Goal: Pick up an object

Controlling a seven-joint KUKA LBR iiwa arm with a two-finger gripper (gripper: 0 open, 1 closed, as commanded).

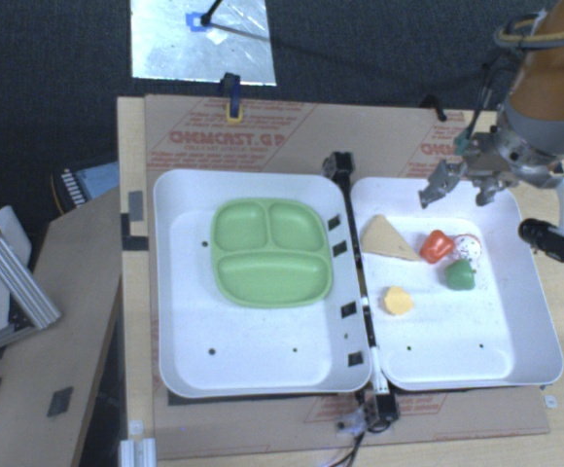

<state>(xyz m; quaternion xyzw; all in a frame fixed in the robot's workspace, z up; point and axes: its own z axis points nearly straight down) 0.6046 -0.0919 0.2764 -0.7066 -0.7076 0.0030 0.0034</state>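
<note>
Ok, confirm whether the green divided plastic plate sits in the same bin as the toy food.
No: the green divided plastic plate lies in the left white bin, the toy food pieces in the right white bin.

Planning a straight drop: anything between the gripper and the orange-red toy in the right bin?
Camera view: between the open gripper and the orange-red toy there is bare white bin floor; the tan wedge lies off to the left.
</note>
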